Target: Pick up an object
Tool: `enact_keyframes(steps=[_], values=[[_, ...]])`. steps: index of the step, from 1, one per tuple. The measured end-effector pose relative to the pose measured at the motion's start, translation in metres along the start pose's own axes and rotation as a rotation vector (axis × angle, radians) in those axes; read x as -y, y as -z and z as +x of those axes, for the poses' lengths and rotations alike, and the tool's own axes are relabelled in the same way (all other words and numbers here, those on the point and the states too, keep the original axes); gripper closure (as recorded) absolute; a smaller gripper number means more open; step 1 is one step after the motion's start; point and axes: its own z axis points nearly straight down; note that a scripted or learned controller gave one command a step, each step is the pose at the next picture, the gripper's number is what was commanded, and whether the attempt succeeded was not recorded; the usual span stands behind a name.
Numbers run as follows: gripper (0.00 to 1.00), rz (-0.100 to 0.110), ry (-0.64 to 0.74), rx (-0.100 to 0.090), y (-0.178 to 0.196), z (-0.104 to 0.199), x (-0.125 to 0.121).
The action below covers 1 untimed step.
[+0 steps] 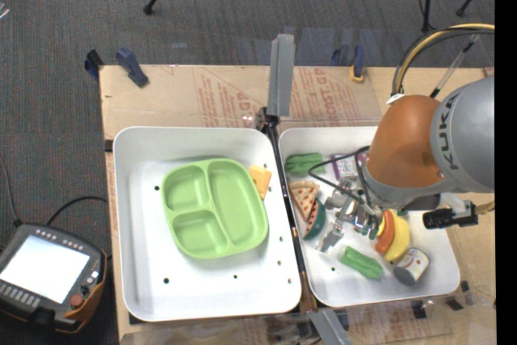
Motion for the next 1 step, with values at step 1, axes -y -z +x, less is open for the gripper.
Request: enact_keyframes(steps=[1], values=[[0.00, 0.001, 0.156, 0.001, 0.0002, -0.0680, -0.0314]])
